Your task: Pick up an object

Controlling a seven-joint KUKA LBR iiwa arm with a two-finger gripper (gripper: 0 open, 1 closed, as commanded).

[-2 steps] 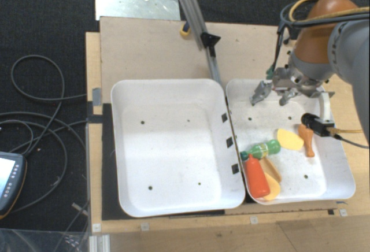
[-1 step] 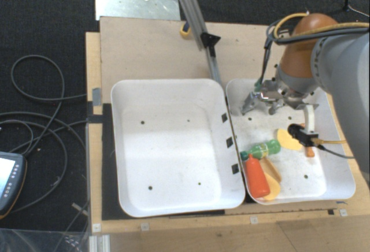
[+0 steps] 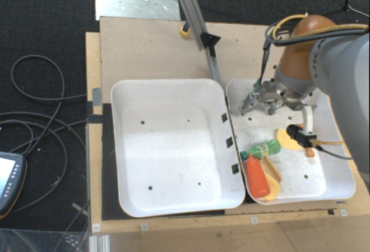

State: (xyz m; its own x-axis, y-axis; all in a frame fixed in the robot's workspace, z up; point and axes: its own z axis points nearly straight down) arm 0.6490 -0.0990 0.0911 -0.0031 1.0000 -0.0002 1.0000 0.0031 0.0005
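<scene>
A cluster of small objects is seen in the near half of the right-hand shallow white bin (image 3: 338,178): an orange-red plastic bottle-shaped toy (image 3: 257,177) lying along the bin's left wall, a green plastic bottle (image 3: 266,149) lying across its top end, a tan flat piece (image 3: 273,181) beneath them, and a yellow rounded piece (image 3: 286,140) just beside. The metal two-finger claw (image 3: 261,103) is held near the bin's far end, well apart from the cluster, and nothing is seen between its spread prongs. A miss is judged likely if the claw is lowered where it hangs, since only bare floor lies below. A slip is also risked by the overlapping toys and the nearby wall. The left-hand white bin (image 3: 124,92) sits alongside on the brown tabletop (image 3: 150,48).
</scene>
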